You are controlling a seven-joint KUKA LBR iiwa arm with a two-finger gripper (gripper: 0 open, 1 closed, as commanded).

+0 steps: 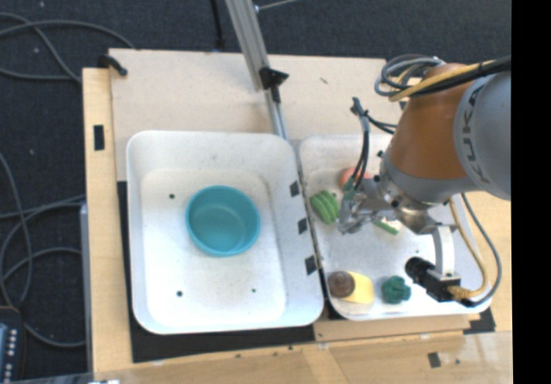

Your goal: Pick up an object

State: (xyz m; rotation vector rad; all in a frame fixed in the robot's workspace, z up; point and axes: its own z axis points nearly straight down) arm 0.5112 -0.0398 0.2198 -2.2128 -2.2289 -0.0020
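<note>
The hand (357, 217) hung low in the right bin (430, 309), just right of the green toy (325, 206), seemingly lining up a grab; its grip I couldn't tell

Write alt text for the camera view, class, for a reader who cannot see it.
A grey and orange robot arm reaches from the right over the right white bin, which holds a green toy, a yellow and brown object and a dark green piece. The left bin holds a teal bowl.
</note>
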